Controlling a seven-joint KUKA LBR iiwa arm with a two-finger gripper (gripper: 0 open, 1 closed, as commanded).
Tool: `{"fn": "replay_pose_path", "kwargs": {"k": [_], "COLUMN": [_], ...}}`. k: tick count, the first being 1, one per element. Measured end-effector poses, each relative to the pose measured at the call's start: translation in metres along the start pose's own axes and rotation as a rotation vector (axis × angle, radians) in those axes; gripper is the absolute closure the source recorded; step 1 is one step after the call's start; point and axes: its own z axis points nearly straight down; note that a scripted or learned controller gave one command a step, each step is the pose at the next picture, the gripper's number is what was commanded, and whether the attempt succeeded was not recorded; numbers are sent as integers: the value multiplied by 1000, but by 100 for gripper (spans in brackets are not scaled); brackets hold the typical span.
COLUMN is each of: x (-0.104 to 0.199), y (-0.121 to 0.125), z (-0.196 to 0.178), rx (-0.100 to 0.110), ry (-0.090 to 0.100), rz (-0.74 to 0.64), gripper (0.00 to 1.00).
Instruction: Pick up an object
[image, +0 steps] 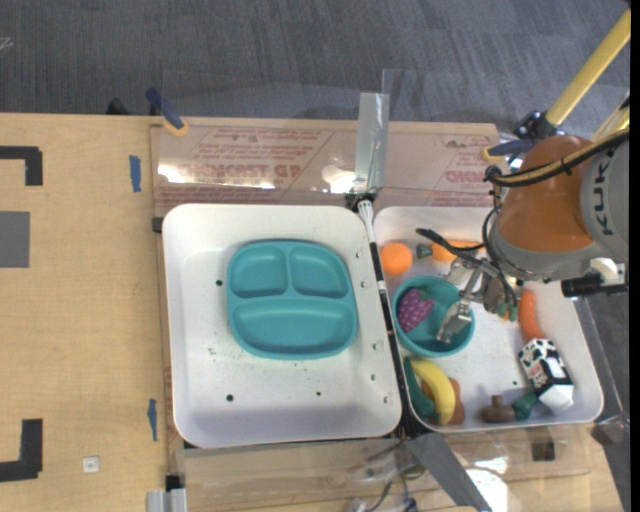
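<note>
Bowl (432, 322), teal with purple grapes (413, 308) inside, sits at the left of the right bin (585, 350), beside an orange (396, 259). Gripper (456, 324) is at its right rim, fingers apart, nothing between them. Judged step: descent to grasp; next move calls for closing on rim or grapes

A teal divided plate (291, 298) sits in the left white bin (190, 380) on a tan counter (80, 330).

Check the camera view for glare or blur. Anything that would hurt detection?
Camera view: glare streaks on the clear panel behind the bins; left bin evenly lit, divided plate sharp; gripper slightly soft over the teal bowl.
</note>
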Motion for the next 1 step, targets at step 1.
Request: {"fn": "replay_pose_path", "kwargs": {"k": [1], "x": [-47], "y": [35], "z": [2], "rx": [3], "ry": [13], "rz": [-52], "gripper": [0]}}
